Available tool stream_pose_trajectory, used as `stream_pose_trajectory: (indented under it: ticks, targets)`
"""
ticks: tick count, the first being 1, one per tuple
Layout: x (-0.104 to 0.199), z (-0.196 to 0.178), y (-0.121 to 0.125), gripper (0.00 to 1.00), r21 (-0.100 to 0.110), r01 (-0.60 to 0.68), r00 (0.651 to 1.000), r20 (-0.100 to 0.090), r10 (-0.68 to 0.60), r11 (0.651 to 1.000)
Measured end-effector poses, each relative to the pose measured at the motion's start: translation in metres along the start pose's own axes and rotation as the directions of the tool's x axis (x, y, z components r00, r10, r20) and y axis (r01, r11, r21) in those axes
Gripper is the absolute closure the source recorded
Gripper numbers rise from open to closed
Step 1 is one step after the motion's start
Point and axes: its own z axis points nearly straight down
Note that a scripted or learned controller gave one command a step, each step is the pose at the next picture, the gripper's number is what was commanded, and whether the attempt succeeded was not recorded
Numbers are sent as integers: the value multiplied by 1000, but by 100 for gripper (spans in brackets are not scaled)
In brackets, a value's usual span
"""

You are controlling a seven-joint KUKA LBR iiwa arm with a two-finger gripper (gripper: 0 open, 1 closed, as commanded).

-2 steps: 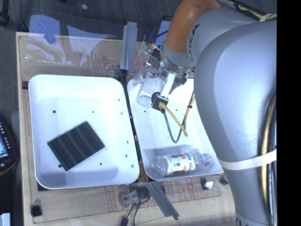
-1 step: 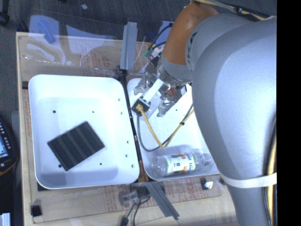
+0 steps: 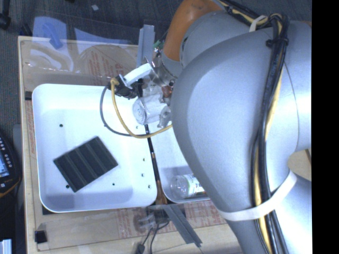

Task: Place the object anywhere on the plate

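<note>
Jaws: hanging over the seam where the two bins meet, at the upper part of the view; from where I stand I cannot tell whether they are open or closed, or whether anything sits in them, as the wrist hardware crowds them.
Bottle (image 3: 185, 187): a clear plastic one, lying on its side in the right bin (image 3: 168, 160), near that bin's lower corner, partly covered by the arm's bulk.
Bottle to jaws: well apart; it lies below them in the view and slightly to the right, with bare bin floor between.
Plate (image 3: 85, 163): dark, rectangular and ribbed, lying flat and askew in the lower half of the left bin (image 3: 58, 102); nothing rests on it.
Plate to jaws: down and to the left in the view, well apart.
Arm (image 3: 238, 115): grey, taking up most of the right side, its orange band (image 3: 183, 23) at the top.
Cable (image 3: 111, 118): a yellow and black loop drooping from the wrist over the left bin.
Bench (image 3: 79, 62): brownish board around both bins.
</note>
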Motion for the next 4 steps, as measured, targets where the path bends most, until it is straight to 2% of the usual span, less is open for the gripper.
stream_pose_trajectory:
  ticks: [1,2,3,4]
  targets:
    - [13,-38,20,100,0,-18,1000,-1,18,1000]
    - [17,-44,60,100,3,-23,1000,0,23,1000]
    - [4,2,103,100,7,-21,1000,7,21,1000]
    - [-16,-14,151,100,5,-18,1000,5,18,1000]
